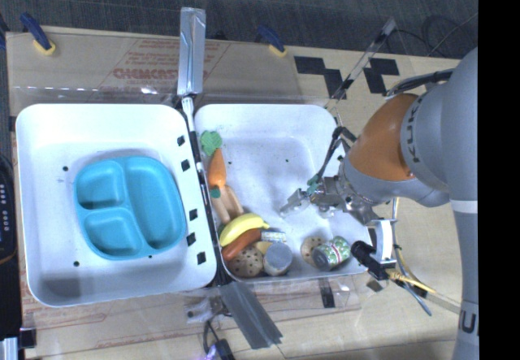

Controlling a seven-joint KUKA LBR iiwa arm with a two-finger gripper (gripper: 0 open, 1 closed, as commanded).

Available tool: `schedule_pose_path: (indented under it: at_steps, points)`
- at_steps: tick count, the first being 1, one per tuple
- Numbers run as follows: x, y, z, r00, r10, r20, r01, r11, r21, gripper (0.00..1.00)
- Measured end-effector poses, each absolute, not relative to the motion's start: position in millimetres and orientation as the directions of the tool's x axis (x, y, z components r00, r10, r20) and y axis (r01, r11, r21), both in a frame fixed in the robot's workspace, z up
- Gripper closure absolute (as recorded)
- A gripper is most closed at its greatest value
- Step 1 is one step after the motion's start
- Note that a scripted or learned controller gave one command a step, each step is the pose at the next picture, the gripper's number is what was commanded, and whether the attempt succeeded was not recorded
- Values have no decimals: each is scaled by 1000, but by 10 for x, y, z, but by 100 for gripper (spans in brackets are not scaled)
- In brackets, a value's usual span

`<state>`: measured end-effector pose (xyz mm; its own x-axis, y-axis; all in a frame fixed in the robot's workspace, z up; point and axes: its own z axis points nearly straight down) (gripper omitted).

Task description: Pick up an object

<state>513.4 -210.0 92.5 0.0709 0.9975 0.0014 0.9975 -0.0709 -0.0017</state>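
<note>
My gripper [294, 202] hung open and empty over the bare middle of the right bin [268, 119]. The objects lay along the bin's lower left: a carrot [216, 168], a banana [240, 228] and a small can [331, 253].

Grey arm [455, 131] with orange band [388, 139], dark lettering

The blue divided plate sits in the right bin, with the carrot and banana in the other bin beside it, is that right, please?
Not quite: the camera view shows the blue divided plate in the left bin, not the right. The carrot and banana are indeed in the other bin beside it.
</note>
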Motion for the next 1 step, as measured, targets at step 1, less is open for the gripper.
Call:
schedule_pose_path:
  at_steps: [1]
  points:
    - [4786,-2057,926,-64,998,0,998,64,2,0]
